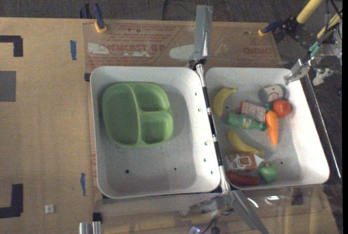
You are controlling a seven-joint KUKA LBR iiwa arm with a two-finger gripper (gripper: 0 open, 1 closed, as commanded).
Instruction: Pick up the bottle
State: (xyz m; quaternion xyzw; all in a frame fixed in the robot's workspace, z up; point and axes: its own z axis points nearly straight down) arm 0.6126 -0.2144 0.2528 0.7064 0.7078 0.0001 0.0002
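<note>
The bottle [246, 121] you want is the green one lying on its side in the right bin [310, 165], about in the middle of its upper half, with its length running left to right. It is crowded, so please look at the neighbours first: a small red and white carton [253, 110] touches it from above, the orange carrot [272, 127] lies just beside its right end, one banana [221, 99] is near its upper left and a second banana [242, 143] is just below it. Further out you see a grey can [272, 92] and a red tomato [281, 108] toward the upper right, and a juice box [244, 161], a red pepper [243, 177] and a small green fruit [268, 173] near the lower edge. The left bin [109, 173] carries a green divided plate [138, 114]. The gripper [296, 72] hangs at the upper right rim of the right bin, well apart from the bottle and holding nothing; I cannot tell how wide it stands. I judge that the task is at the approach step, and nothing is grasped yet. The next move calls for travelling left and down over the bottle and closing across its narrow width, away from the carton and the carrot.
</note>
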